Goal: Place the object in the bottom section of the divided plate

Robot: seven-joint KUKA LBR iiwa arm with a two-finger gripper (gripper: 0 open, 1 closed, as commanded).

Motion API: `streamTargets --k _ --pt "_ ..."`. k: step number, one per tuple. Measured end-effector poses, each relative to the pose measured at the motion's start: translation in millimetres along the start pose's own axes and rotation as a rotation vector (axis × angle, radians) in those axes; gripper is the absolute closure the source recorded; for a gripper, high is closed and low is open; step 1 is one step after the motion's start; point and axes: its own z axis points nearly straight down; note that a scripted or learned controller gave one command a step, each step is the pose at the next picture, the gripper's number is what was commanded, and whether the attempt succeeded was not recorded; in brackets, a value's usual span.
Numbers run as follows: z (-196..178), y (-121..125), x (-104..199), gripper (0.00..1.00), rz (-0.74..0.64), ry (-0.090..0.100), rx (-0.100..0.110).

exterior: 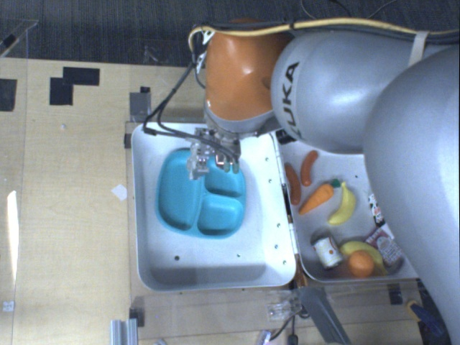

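In the camera view, your gripper (213, 160) hangs over the top of the blue divided plate (180, 200) in the left bin (208, 272), and you cannot tell from here how its jaws stand or whether they carry any object. The likely candidates, a carrot (316, 198) and banana (345, 203), lie in the right bin (310, 268). A release here risks landing in an upper section, not the bottom one.

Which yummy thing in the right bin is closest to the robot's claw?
The red sausage at the right bin's left edge. It lies nearest the gripper; the other sausage, carrot and banana sit farther right.
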Motion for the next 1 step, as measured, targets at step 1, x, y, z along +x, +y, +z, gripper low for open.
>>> streamTargets --k 1 --pt "-37.0 -10.5 66.6 1.00 -0.254 0.002 0.000"
